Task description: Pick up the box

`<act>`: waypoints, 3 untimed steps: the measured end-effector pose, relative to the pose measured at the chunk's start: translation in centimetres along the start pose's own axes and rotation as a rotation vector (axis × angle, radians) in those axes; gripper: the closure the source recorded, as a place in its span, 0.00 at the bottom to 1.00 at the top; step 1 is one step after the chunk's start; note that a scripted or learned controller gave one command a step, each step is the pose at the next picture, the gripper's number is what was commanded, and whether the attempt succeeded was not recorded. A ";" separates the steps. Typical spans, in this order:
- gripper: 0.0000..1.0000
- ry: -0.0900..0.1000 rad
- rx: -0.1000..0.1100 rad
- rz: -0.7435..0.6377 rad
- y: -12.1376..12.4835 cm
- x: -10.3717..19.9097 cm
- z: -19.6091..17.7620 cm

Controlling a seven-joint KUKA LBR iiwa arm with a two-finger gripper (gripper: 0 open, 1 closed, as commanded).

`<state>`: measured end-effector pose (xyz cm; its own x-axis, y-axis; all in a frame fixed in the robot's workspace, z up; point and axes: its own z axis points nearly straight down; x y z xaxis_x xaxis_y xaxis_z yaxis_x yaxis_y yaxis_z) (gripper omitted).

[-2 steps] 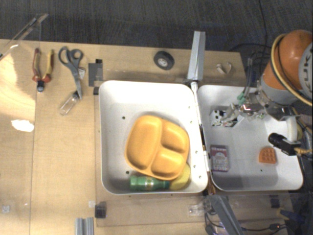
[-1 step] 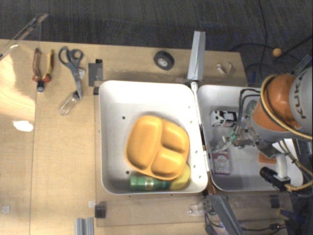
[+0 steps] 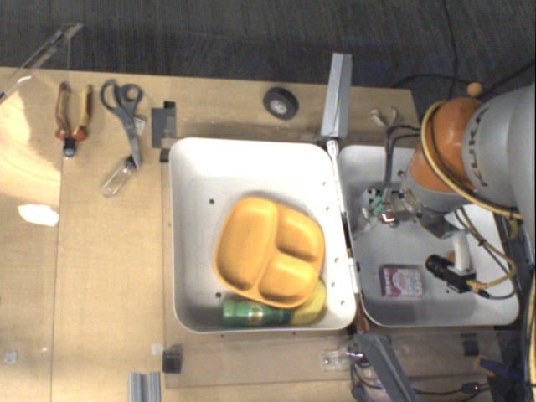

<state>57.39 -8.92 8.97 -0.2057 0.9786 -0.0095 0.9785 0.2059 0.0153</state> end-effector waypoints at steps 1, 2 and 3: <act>0.00 0.006 0.005 0.055 4.0 -1.1 0.2; 0.00 0.045 0.087 0.027 7.6 -3.5 0.4; 1.00 0.023 0.080 0.025 7.5 -4.2 -0.6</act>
<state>65.57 -11.48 9.73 -0.1809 0.9834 0.0132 0.9813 0.1814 -0.0650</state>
